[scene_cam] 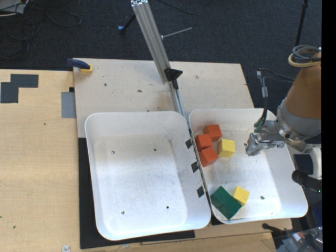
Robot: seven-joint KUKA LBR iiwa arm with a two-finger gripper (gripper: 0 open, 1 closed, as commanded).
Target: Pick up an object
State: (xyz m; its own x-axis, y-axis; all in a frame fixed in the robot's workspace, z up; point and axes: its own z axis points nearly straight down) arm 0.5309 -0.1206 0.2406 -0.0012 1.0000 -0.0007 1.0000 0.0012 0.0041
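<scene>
The gripper (253, 146) hangs over the right bin (283, 206), just right of the yellow block (227, 147), with nothing visibly between its jaws; whether they stand wide or narrow cannot be told from this slant. That yellow block lies against a cluster of orange blocks (208, 143) by the bin's left wall, while a second yellow block (241, 195) touches the green block (226, 202) nearer the bin's front edge. The yellow block beside the gripper looks small, rigid and probably light, so it would likely be best pinched across two opposite flat faces, avoiding the side crowded by the orange blocks.
</scene>
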